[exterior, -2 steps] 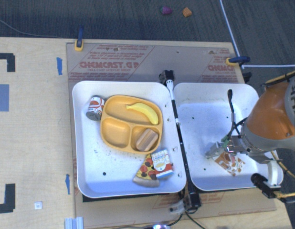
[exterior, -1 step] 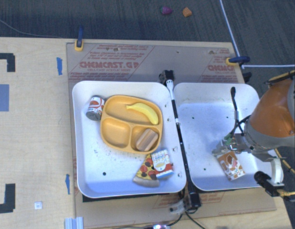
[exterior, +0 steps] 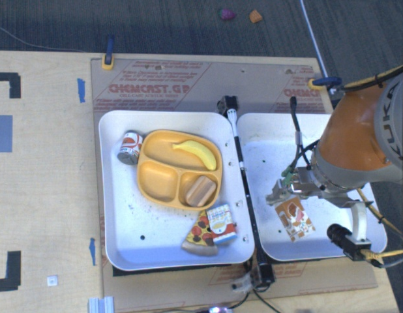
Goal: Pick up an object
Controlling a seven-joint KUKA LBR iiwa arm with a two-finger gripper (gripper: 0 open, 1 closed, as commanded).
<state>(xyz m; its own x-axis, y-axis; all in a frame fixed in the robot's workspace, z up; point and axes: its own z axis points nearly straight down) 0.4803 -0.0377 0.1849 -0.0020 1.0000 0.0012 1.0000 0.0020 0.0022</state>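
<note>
A pale wooden worktop (exterior: 45, 194) stands on dark grey carpet, with a printed cardboard sheet (exterior: 188, 83) lying on it under two shallow white bins set side by side. Strips of blue tape and black markings sit along the worktop's left edge.

The left bin (exterior: 117, 233) holds a yellow divided plate (exterior: 164, 175) near its middle. A banana (exterior: 196, 152) lies in the plate's far compartment, and a brown bun-like item (exterior: 201, 190) sits in the compartment nearest the bin's right edge. A small drink can (exterior: 130, 147) lies just beside the plate, toward the bin's far left corner. Near the front edge, a small carton (exterior: 220, 222) rests on top of a toy pizza slice (exterior: 200, 237).

The right bin (exterior: 267, 135) holds a small flat packet (exterior: 295, 218), brown and white, lying near the front edge.

The grey arm with its orange band (exterior: 351, 135) reaches in over the bin's right edge. Its pincer (exterior: 285, 191) hangs just above the packet's far end. Whether its fingers are apart or together cannot be made out, and nothing is visibly held between them.
</note>
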